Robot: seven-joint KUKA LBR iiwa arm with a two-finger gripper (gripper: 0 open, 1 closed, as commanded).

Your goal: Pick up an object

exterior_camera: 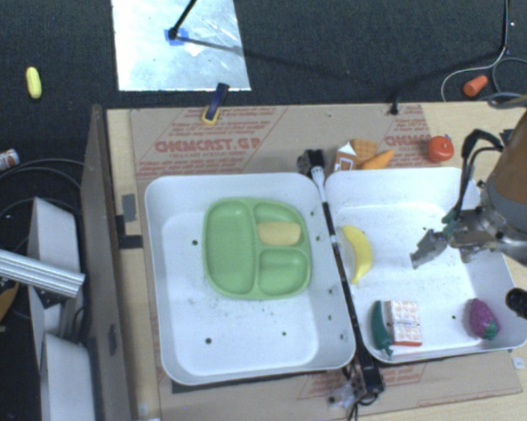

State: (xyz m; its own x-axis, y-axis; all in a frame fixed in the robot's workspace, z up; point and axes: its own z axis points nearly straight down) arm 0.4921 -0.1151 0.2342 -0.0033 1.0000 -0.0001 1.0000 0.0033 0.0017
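Banana [360, 253]: curved, smooth yellow, at nine o'clock in the right bin [405, 192]. Box [399, 323], flat carton, at six. Eggplant [481, 318], glossy purple, at five. Gripper [424, 254]: grey metal, three o'clock, above the bin floor, grasping nothing; finger spread unreadable.

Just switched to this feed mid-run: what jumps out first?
The green divided plate fills the middle of the left bin, with a pale yellow piece in its upper right compartment. In the right bin, a banana lies by the left wall, a small box and a purple item sit near the front, and the gripper hangs over the bin's middle.
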